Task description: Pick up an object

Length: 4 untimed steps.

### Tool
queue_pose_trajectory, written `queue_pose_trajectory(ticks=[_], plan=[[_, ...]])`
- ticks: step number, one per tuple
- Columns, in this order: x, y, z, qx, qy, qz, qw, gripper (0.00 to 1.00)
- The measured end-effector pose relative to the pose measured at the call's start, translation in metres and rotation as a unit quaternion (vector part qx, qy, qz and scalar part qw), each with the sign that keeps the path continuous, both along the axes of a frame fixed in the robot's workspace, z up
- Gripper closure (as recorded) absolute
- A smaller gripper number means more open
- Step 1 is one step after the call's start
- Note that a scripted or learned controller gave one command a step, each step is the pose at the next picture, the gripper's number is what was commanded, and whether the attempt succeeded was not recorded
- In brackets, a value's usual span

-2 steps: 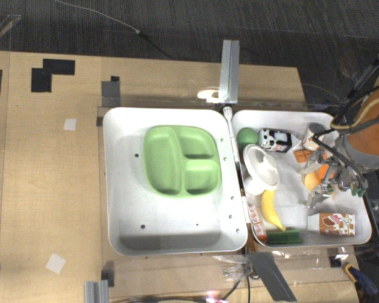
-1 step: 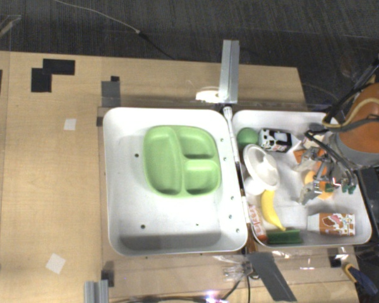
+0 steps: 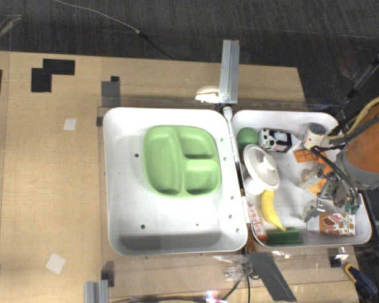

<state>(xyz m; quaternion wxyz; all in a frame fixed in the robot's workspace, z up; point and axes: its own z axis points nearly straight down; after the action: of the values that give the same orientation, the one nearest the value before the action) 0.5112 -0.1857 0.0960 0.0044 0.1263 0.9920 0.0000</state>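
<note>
- Object to be picked: none is yet singled out; the candidates all lie crowded in the right bin (image 3: 366, 229), among them a banana (image 3: 271, 211), a white funnel-shaped cup (image 3: 263, 168), a green ball (image 3: 246, 136), a black-and-white toy (image 3: 275, 140), a dark green block (image 3: 284, 237) and a printed carton (image 3: 338, 223).
- Left bin (image 3: 114, 188): holds a green divided tray (image 3: 180, 160) lying flat near its centre, well apart from the arm.
- Hand (image 3: 325, 197): low over the right side of the right bin, beneath the orange band (image 3: 369, 147) of the arm, just above the carton and near a small orange item (image 3: 302, 156). Whether its fingers are apart or together cannot be told; cables and linkage hide them, and nothing is seen between them.
- Risk 1: the carton lies flat on the bin floor, so the fingers may slide over it and close on nothing.
- Risk 2: the clutter is tight; a descent here may shove neighbouring pieces or catch two at once.
- Risk 3: the hand works close to the bin's right wall, where a finger may strike the rim and spoil the grasp.
- Risk 4: the rounded banana and ball would likely roll out of a glancing pinch.
</note>
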Motion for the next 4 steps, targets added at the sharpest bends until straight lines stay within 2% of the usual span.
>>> queue_pose_trajectory(ticks=[1, 2, 3, 4], plan=[[0.054, 0.02, -0.006, -0.0015, -0.005, 0.025, 0.9997, 0.0], [0.06, 0.02, 0.01, -0.0038, -0.014, 0.027, 0.9995, 1.0], [0.073, 0.047, 0.093, -0.0001, -0.003, -0.002, 1.0, 1.0], [0.072, 0.047, 0.091, 0.0003, -0.001, -0.002, 1.0, 0.0]])
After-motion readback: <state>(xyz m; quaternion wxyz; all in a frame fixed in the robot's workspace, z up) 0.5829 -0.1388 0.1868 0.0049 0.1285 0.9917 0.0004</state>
